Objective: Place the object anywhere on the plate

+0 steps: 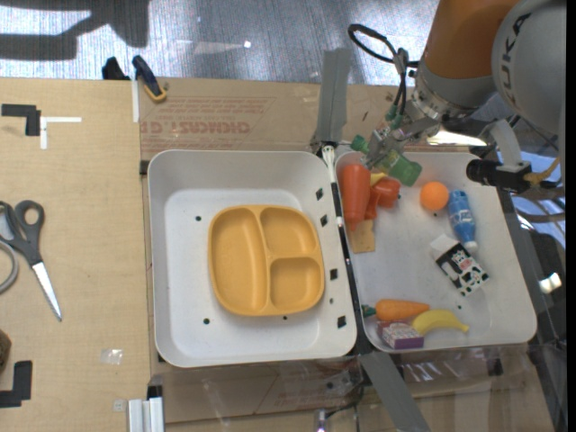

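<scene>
A yellow divided plate (266, 259) lies in the left white bin (171, 241) with nothing on it. My gripper (385, 144) hangs over the back left corner of the right bin (504, 286). It is right above a green toy (404, 169), next to a long red vegetable (355, 190) and a small red-and-yellow piece (385, 190). The gripper hides part of the green toy, and I cannot make out whether anything is held.
The right bin also holds an orange ball (435, 195), a blue bottle (461, 217), a black-and-white carton (462, 267), a carrot (401, 310), a banana (441, 322), a purple box (400, 335) and a brown cracker (362, 238). Scissors (31, 250) lie on the bench at left.
</scene>
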`<state>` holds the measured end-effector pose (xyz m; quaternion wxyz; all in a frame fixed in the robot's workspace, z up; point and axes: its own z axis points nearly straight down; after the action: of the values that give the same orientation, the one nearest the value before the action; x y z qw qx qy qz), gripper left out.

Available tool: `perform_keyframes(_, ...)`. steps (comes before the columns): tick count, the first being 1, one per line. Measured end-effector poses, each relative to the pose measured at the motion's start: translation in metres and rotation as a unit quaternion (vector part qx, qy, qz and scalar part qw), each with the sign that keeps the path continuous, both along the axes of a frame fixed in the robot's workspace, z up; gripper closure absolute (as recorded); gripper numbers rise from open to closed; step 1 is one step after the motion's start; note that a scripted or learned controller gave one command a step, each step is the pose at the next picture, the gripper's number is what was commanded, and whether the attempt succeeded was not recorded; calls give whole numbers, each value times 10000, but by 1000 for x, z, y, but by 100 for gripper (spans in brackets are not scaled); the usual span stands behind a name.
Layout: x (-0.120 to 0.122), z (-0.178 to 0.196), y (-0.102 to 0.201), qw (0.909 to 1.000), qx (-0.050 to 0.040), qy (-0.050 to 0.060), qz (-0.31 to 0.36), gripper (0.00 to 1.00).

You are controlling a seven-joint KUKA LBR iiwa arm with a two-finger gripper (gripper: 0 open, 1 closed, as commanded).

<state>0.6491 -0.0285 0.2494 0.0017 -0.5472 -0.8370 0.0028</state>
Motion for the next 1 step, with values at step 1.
perform_keyframes(1,-6,-61,53,9919,14,-2,1274,100)
